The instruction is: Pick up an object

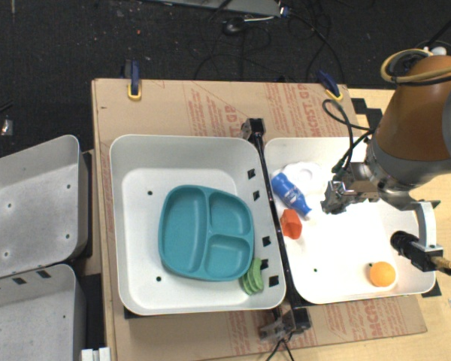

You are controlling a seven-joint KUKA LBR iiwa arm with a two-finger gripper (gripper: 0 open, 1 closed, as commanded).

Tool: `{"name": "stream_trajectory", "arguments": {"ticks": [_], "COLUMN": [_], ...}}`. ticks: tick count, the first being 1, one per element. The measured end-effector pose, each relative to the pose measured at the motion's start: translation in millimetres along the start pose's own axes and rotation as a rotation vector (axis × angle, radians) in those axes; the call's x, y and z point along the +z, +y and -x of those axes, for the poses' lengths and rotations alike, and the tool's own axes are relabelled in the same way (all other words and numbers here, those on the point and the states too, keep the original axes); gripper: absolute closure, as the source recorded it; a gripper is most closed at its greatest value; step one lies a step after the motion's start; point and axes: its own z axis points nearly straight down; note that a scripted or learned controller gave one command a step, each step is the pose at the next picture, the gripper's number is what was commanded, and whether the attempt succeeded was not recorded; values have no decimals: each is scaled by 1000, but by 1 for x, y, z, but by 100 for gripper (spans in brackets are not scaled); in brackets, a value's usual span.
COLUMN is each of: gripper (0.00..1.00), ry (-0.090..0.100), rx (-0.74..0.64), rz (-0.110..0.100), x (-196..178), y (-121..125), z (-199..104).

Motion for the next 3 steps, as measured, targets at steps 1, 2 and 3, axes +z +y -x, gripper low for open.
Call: {"name": "stream_trajectory", "arguments": {"ticks": [1,2,3], "gripper": [100,100,100], "ry": [0,1,1], "rx": [1,-1,0], "rz": [-2,-2,-2], "x": [13,24,34], "y": [20,44,58], "z": [-41,-95,-144]}}
